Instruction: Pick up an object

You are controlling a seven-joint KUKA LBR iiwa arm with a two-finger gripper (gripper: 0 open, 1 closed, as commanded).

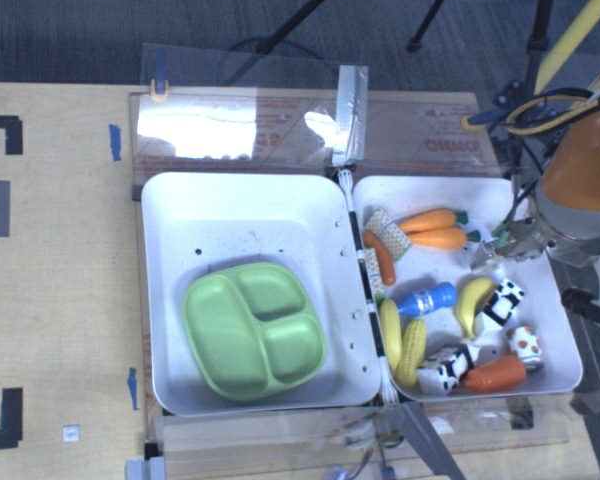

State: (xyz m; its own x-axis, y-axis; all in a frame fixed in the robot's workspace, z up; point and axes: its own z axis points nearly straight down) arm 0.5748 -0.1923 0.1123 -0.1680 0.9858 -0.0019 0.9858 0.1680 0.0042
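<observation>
The end effector (502, 240) hangs low at the right bin's (565, 313) far right edge, near the carrots (432, 228) and a banana (469, 304); its state I cannot tell. The toys crowd that bin, likely as picking stock.

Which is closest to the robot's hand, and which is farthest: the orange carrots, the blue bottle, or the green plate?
From the hand, in the camera view:
1. Orange carrots, just left of it, right bin's top.
2. Blue bottle, lower left, middle of that bin.
3. Green plate, in the left bin.
</observation>
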